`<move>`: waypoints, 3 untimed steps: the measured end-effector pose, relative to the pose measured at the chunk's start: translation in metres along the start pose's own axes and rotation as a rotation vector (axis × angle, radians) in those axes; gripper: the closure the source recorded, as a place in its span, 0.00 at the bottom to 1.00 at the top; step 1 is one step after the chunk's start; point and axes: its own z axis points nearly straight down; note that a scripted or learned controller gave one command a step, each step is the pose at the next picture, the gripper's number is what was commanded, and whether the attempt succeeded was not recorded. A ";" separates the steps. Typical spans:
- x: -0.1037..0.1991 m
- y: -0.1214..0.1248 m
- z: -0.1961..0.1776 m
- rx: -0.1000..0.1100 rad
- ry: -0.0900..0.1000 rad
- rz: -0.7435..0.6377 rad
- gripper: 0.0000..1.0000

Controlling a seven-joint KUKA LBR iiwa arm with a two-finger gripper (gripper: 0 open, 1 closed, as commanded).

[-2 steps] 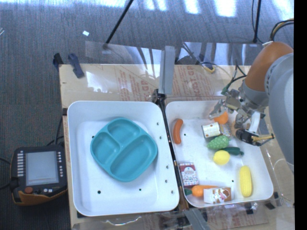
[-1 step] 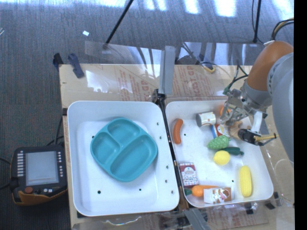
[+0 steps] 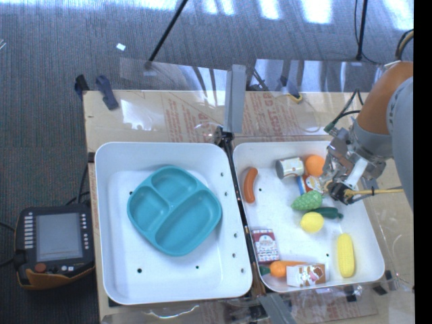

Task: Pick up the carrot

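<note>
Robotics lab, plywood bench [image 3: 169,113] on grey carpet [image 3: 47,39], teach pendant [image 3: 55,241] far left of the gripper [image 3: 337,181], tripod legs [image 3: 169,22] beyond, clear shield [image 3: 196,79] behind bins.

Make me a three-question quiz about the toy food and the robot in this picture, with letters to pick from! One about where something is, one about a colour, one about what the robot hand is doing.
1. Where is the carrot?
A. on the blue plate
B. at the near edge of the right bin
C. on the floor

2. What colour is the divided plate in the left bin?
A. blue
B. red
C. yellow

3. Where is the gripper compared with the carrot?
A. holding it
B. resting on it
C. far from it, over the far right side of the right bin

Answers:
1 B, it lies beside the small red box at the bin's front.
2 A, the plate is plainly turquoise blue.
3 C, the gripper hangs near the orange and the green leafy toy, with the carrot apart.
</note>
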 end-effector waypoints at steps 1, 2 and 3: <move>-0.016 -0.001 0.054 -0.009 0.004 -0.470 1.00; -0.017 -0.003 0.060 -0.001 0.001 -0.470 0.00; 0.012 0.031 0.060 0.003 0.007 -0.394 0.00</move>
